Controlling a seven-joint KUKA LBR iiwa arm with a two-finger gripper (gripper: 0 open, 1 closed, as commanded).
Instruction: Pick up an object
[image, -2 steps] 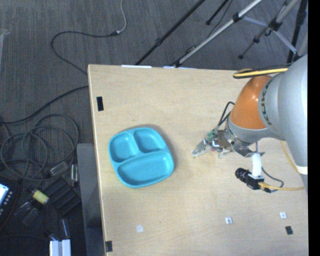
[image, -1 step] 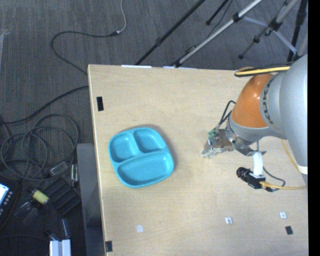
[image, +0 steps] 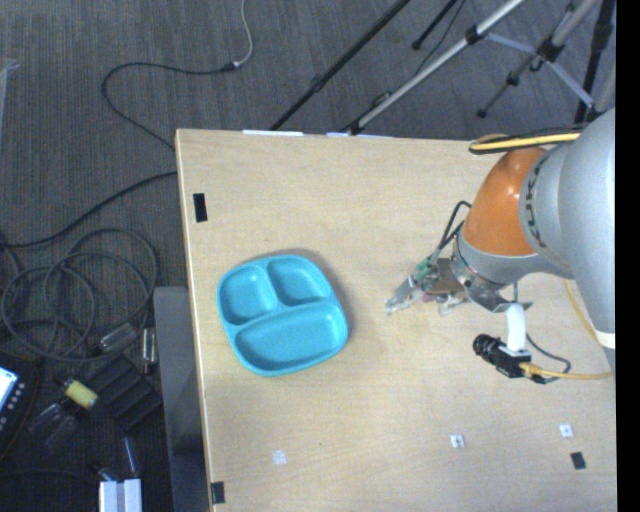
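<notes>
A blue divided plate (image: 283, 313) with three compartments lies on the light wooden bench top, left of centre. My gripper (image: 422, 299) hangs low over bare wood to the right of the plate, about a plate's half-width from its rim. Its two fingers stand apart, open, and nothing shows between them. The orange band (image: 503, 212) and the grey arm rise behind it toward the right edge.
The bench top (image: 330, 200) ends at its left edge near the plate, with dark carpet and loose cables (image: 80, 290) beyond. A small black and white camera unit with a yellow cable (image: 510, 352) hangs below the wrist. Tripod legs (image: 470, 50) stand behind the bench.
</notes>
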